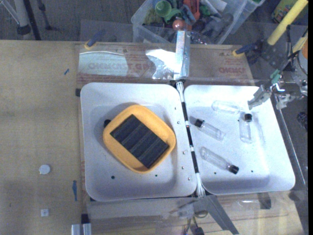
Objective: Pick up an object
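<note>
The right bin [274,175] holds several clear vials with black caps: one [209,129] near its left wall, one [246,129] upright in the picture toward the right, one [218,160] lying at a slant near the front. A capless clear vial [224,106] lies at the back. A yellow block with a dark slatted top [139,138] fills the middle of the left bin [93,180]. My gripper [261,97] hangs at the right bin's back right corner, above the rim, apart from all the vials and small in the view.
A metal divider strip [188,136] runs between the two bins. Behind them lie cardboard [122,62], a shiny metal bar [182,53] and a clear tub of toys [195,9]. Wooden bench top [34,106] stretches to the left.
</note>
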{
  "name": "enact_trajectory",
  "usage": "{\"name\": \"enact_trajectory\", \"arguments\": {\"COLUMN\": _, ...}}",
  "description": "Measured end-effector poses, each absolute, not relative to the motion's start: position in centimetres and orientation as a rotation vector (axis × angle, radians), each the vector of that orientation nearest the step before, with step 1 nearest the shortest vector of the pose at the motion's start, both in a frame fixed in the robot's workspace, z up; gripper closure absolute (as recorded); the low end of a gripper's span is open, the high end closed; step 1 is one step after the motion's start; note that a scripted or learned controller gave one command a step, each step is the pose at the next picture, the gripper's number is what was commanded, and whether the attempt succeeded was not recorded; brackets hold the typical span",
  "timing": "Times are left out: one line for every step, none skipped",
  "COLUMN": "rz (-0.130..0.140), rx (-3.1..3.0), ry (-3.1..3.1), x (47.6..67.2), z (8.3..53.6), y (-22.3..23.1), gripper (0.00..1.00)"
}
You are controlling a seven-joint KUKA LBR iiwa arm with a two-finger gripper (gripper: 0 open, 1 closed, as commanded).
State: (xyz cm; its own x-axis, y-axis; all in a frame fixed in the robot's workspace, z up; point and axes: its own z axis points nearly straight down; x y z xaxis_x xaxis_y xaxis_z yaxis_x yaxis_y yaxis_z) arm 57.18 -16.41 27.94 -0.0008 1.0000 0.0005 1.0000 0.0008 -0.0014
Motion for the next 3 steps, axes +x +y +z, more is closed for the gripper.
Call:
{"name": "enact_trajectory", "arguments": {"rz": 0.000, "rx": -2.192, "ry": -2.250, "x": 58.0, "z": 14.0, "y": -19.6, "gripper": 0.00}}
{"name": "enact_trajectory", "arguments": {"rz": -0.008, "rx": -2.124, "ry": -2.311, "x": 59.5, "z": 9.5, "y": -21.0, "gripper": 0.00}}
{"name": "enact_trajectory", "arguments": {"rz": -0.004, "rx": -2.129, "ry": -2.311, "x": 59.4, "z": 10.5, "y": -21.2, "gripper": 1.00}}
